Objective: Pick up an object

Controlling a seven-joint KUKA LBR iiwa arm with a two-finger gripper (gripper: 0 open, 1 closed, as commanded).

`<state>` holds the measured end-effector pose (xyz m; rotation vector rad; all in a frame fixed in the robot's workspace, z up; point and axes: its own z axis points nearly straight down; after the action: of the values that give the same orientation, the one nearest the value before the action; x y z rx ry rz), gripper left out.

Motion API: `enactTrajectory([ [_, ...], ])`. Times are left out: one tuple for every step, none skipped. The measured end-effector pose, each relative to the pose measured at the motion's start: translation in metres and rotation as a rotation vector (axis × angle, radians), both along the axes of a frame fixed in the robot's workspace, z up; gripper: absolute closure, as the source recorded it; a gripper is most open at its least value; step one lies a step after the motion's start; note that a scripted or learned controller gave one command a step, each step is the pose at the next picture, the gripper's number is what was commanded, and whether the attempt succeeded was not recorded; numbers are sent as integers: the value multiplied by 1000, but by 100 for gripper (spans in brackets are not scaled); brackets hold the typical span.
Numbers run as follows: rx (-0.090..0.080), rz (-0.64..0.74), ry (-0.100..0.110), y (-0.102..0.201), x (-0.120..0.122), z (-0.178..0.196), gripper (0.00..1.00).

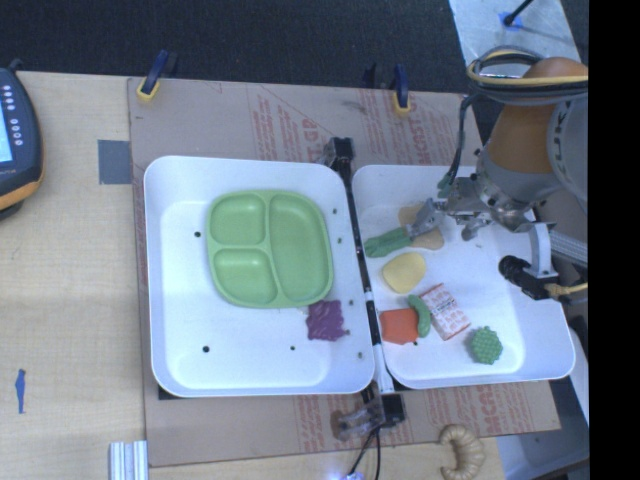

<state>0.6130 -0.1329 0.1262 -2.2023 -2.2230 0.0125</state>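
The tool [432, 218], its opening impossible to tell, hovers over crowded toys in the right bin [540, 368], risking a missed grab.

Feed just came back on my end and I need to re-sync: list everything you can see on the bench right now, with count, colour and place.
Bins: 2, white, side by side on the bench.
Divided plate: 1, light green, left bin.
Purple piece: 1, left bin, by the plate's lower right corner.
Green long item: 1, right bin, upper left.
Yellow item: 1, right bin, middle.
Tan item: 1, right bin, at the gripper.
Red item: 1, right bin, lower left.
Packet: 1, red and white, right bin.
Green round item: 1, right bin, lower right.
Gripper: 1, grey, over the right bin's upper part.
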Motion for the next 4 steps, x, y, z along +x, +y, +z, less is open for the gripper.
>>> enactTrajectory([
  [-5, 0, -13, -4, 45, -36, 0],
  [-4, 1, -11, -5, 44, -23, 100],
  [-7, -8, -23, -27, 42, 86, 100],
  [-4, -6, -12, -25, 41, 78, 0],
])
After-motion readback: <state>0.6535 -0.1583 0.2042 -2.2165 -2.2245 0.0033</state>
